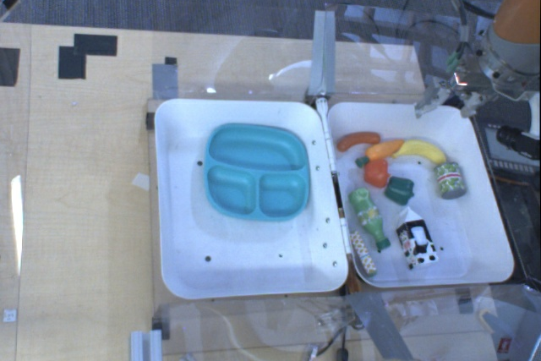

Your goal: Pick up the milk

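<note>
A small milk carton (418, 243), white with black cow-hide blotches and a folded gable top, lies tilted in the right bin (489, 262), toward its near edge; no lettering on the carton can be read. Places below are given relative to that carton. Just to its left lies a green plastic bottle (368, 216) with a pale patterned label, its writing too small to make out; beyond the bottle, against the bin's left wall, lies a slim speckled stick-shaped item (363, 254). Just above the carton sits a dark green blocky piece (399, 189); above and to the left of that, a glossy red-orange rounded toy (376, 172), an orange carrot-like shape (385, 150) and a brownish-red sausage (358, 140). Above the carton and slightly right curves a smooth yellow banana (421, 150); to the upper right lies a short can (450, 180) on its side, its label green and white, unreadable. Far to the carton's left, in the left bin (177, 207), rests a turquoise plastic plate (257, 171) with three compartments and rounded corners. Well above and right of the carton, over the bin's far right corner, hangs the gripper (448, 101), nothing visible between its thin fingers, which stand apart; the grey arm (512, 55) with its orange band rises behind it.
</note>
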You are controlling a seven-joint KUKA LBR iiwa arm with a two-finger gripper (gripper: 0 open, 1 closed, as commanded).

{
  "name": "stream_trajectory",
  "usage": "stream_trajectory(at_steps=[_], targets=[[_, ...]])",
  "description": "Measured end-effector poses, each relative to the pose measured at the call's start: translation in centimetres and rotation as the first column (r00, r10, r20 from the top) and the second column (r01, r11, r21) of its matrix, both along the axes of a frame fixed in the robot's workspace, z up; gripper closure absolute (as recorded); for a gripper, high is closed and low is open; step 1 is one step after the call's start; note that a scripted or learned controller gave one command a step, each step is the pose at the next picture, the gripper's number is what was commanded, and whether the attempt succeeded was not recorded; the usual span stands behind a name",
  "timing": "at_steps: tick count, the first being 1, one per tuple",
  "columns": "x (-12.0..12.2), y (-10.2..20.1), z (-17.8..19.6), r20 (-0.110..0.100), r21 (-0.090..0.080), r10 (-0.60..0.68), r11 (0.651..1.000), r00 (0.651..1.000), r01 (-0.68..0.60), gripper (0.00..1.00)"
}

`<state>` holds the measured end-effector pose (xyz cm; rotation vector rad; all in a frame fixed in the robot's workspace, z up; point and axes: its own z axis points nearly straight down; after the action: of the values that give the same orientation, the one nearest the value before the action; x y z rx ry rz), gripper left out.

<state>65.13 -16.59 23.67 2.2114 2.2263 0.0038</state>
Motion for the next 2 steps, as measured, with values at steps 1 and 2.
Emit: stream_trajectory(at_steps=[1, 2], targets=[[0.0, 0.0, 0.0, 0.000, 0.000, 0.000, 1.000, 1.000, 0.000, 0.00], [-7.6, 1.1, -11.3, -0.001, 0.000, 0.129, 0.992, 0.992, -0.129, 0.00]])
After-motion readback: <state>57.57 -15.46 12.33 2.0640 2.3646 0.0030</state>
